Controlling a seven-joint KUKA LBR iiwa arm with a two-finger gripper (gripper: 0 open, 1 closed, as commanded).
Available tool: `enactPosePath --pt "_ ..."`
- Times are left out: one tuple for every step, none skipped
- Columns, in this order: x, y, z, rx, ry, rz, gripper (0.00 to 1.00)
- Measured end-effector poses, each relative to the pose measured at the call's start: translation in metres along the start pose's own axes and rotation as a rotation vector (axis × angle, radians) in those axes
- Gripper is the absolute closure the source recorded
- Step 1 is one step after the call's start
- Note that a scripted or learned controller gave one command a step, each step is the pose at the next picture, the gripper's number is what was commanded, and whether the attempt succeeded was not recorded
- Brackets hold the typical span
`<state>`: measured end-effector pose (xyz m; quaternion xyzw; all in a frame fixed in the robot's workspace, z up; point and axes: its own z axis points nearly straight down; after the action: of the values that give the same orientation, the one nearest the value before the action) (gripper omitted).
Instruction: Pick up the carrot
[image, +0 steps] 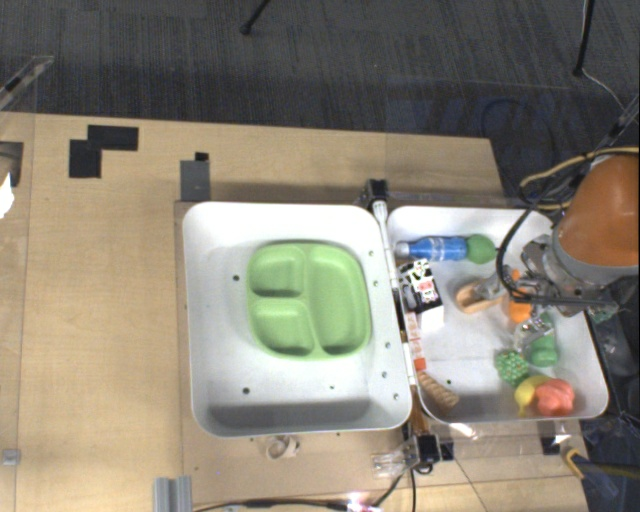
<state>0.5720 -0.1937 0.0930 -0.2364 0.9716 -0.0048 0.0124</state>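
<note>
Arm cut off at right edge, carrot mostly hidden beneath it, hand partly obscured

Smooth white plastic with a soft sheen for both bins, over a matt, pale wood-look bench. Matt green plastic for the divided tray. Glossy blue plastic on the bottle. Satin orange casing on the arm, dull grey metal below. Smooth orange plastic look to the carrot.
</note>
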Motion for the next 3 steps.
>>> enactPosePath --pt "-0.007 -0.002 -0.016 0.010 -0.020 0.001 1.00" --pt "-0.007 -0.002 -0.016 0.009 -0.019 0.001 0.00" --pt "-0.033 -0.030 0.002 -0.003 0.004 0.229 0.00"
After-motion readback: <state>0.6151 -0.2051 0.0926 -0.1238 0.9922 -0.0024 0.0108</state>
